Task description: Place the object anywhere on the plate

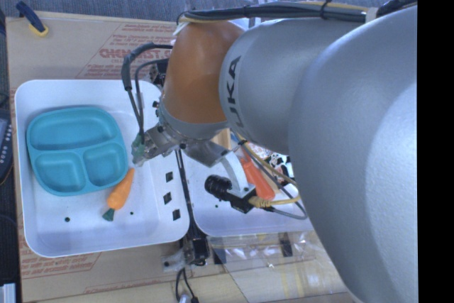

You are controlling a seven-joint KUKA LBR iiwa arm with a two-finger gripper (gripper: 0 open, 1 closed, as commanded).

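Observation:
A blue plate [71,149] with three compartments lies in the left bin [42,238], toward its far left. An orange toy carrot [121,193] with a green stub end rests on the bin floor just off the plate's near right corner, pointing up toward the plate. Its upper tip touches or nearly touches the plate's rim. My gripper [140,148] hangs beside the plate's right edge, a little beyond the carrot's upper tip, with nothing visibly held. The orange-banded wrist hides most of it.
The arm's bulk covers most of the right bin [234,227]. An orange item [257,179] and a black-and-white patterned piece [281,165] show there under the arm. A cable loops over the left bin's far right part. A blue and yellow tool [32,18] lies on the bench.

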